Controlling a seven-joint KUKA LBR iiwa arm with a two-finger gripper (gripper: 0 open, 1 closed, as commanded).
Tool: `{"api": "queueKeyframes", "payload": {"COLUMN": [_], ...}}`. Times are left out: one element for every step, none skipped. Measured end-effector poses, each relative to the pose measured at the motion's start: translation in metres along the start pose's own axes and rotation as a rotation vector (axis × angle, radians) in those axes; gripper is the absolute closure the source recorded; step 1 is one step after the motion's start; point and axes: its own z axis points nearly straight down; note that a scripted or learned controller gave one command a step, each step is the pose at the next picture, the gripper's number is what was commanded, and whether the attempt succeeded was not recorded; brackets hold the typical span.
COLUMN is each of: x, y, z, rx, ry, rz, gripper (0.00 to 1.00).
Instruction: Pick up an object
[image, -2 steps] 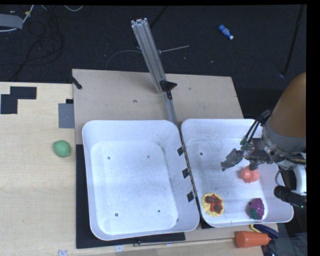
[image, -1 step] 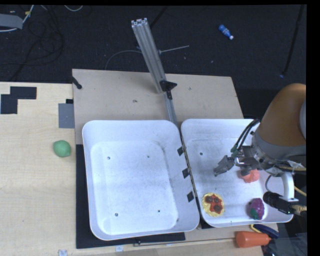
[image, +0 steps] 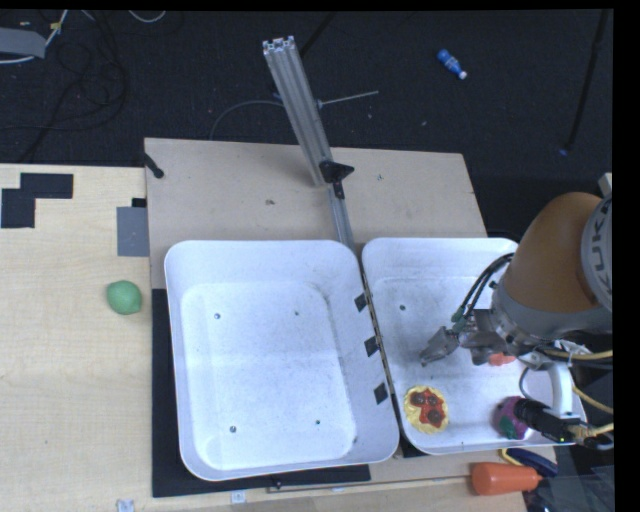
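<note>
A yellow toy with red and dark spots (image: 426, 408) lies near the front left corner of the right bin (image: 420, 265). A purple and green object (image: 512, 417) sits at that bin's front right, partly behind the arm's cabling. My gripper (image: 441, 345) hovers over the middle of the right bin, pointing left, a little above and behind the yellow toy. Nothing shows between its fingers.
The left bin (image: 262, 355) stands beside the right one. A green ball (image: 124, 297) rests on the bench to the far left. An orange object (image: 503, 477) lies in front of the right bin. A metal rail (image: 303, 110) slants behind the bins.
</note>
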Motion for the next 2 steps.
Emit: {"api": "queueKeyframes", "payload": {"x": [-0.001, -0.001], "y": [0.001, -0.004], "z": [-0.012, -0.055], "rx": [-0.003, -0.007], "ry": [0.000, -0.001], "rz": [0.002, 0.001], "gripper": [1.00, 1.00]}}
